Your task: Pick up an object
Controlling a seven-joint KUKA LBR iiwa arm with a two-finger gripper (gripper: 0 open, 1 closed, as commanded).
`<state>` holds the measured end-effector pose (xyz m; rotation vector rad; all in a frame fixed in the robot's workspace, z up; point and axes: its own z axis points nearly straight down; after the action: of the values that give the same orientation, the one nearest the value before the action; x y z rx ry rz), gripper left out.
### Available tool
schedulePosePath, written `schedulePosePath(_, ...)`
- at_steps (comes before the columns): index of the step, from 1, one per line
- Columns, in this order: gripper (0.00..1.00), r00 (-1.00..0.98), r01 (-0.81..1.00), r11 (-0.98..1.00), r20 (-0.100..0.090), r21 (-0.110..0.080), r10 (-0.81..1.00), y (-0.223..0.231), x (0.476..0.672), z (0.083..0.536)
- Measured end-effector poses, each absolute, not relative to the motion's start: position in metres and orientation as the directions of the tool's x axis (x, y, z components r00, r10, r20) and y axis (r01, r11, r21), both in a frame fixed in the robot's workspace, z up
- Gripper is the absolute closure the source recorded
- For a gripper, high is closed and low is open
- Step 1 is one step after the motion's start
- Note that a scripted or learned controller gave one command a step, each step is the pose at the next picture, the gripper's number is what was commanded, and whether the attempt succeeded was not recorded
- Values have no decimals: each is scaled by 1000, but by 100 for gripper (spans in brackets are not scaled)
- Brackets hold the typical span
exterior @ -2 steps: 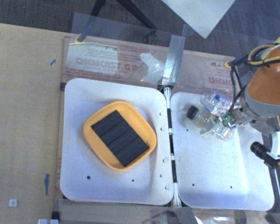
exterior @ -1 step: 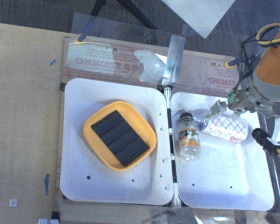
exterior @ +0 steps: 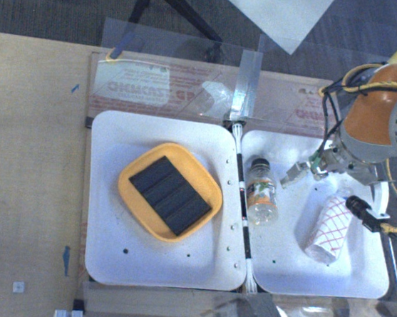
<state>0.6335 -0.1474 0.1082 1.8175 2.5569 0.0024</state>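
Note:
In the right bin [exterior: 356, 281] a small clear bottle [exterior: 260, 192] with a dark cap and an orange label lies along the left wall. A red-and-white patterned paper cup [exterior: 330, 229] lies on its side further right. My gripper [exterior: 299, 172] hangs over the bin's back part, between the bottle and the cup, and nothing shows between its fingers. In the left bin [exterior: 97, 249] sits an orange dish [exterior: 169, 190] with a dark ridged slab inside it.
The grey arm with its orange band [exterior: 376, 111] comes in over the right bin's back right corner, trailing yellow and black cables. A metal post [exterior: 245, 88] stands behind the seam between the bins. Wooden bench [exterior: 18, 168] extends to the left.

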Motion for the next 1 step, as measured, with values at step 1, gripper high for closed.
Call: schedulePosePath(1,0,-358,934,358,6,3,934,-175,564,122)
